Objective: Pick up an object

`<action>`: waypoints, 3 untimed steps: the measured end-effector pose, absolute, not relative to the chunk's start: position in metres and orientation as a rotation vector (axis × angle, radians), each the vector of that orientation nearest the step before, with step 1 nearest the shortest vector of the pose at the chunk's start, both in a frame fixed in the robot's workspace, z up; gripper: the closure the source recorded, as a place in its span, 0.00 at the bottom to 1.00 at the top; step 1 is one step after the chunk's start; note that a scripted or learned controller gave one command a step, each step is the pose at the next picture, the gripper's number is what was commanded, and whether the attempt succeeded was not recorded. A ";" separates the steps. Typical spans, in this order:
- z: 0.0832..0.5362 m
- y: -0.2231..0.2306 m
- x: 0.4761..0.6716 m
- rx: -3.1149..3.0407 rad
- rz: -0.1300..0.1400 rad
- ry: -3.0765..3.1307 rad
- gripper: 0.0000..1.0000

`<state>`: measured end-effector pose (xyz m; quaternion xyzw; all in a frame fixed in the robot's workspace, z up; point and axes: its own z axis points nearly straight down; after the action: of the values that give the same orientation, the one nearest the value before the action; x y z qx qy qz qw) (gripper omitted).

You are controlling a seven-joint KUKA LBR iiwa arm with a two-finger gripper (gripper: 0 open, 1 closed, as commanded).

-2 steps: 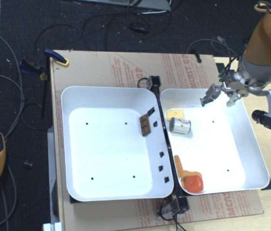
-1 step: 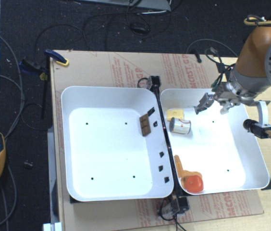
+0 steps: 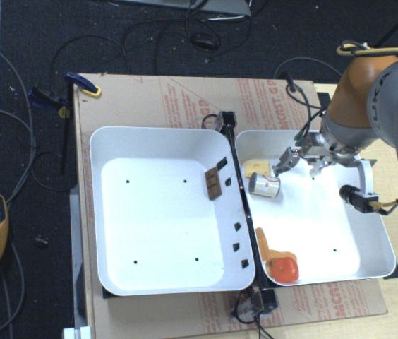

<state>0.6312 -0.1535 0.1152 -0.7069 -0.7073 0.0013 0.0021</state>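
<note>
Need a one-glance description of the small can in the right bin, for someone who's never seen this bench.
Look in the right bin, at its far left corner next to the divider between the two bins. The can lies on its side there, just in front of a pale yellow block. It's the only white cylinder; the other item in that bin is an orange-red toy at the near corner.

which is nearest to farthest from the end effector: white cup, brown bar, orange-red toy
From the end effector:
1. white cup, lying just left of it in the right bin
2. brown bar, left bin's right side
3. orange-red toy, right bin's near-left corner
</note>
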 end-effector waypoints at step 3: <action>0.232 -0.154 0.626 -2.223 -0.004 -2.224 1.00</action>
<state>0.6256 -0.1543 0.2315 -0.7070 -0.7073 -0.0012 -0.0017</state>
